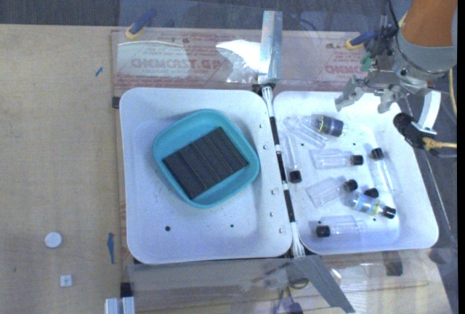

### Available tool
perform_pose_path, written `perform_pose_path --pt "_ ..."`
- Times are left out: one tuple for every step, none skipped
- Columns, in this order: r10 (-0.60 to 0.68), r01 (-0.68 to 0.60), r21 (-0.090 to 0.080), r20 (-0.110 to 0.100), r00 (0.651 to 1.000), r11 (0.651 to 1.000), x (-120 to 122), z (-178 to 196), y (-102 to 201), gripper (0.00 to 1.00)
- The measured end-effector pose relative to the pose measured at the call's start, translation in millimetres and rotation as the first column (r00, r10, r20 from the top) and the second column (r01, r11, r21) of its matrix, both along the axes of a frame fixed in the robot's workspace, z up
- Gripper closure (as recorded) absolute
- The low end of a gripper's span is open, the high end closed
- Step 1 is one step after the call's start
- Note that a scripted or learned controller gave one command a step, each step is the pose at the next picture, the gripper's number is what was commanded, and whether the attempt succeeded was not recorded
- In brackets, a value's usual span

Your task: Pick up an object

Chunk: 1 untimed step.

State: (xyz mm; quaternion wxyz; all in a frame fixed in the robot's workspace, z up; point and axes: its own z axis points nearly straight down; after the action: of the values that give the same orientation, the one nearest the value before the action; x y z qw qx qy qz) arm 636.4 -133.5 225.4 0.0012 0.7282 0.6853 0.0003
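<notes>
Gripper (370, 93) hanging over the far edge of the right bin (421, 232), fingers (347, 97) spread apart and gripping nothing. Reaching in from the right on the grey arm (429, 22) with its orange band, cables trailing beside the wrist.

Lying in the right bin: several clear vials with black caps, scattered across the floor. Sitting nearest the gripper, just in front of it, a vial with a dark label (325, 125). Resting against the left wall of that bin, a long clear vial (289, 156) with its cap toward the near side. Lying near the middle, a short vial (336, 158) and below it another vial (330, 190). Lying toward the near right corner, a vial with a yellow-green label (370, 205), and along the near edge one more vial (341, 230).

Sitting in the left bin (145, 232): a teal tray (167, 142), turned at an angle, holding a dark ribbed pad (205, 162).

Lying on the bench (51, 123) at far left, well apart from the bins, a small white disc (53, 239).
</notes>
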Motion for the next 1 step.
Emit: perform_pose_path --pt "-0.016 0.016 0.001 -0.003 1.0 1.0 -6.6 -115.8 -51.7 0.0"
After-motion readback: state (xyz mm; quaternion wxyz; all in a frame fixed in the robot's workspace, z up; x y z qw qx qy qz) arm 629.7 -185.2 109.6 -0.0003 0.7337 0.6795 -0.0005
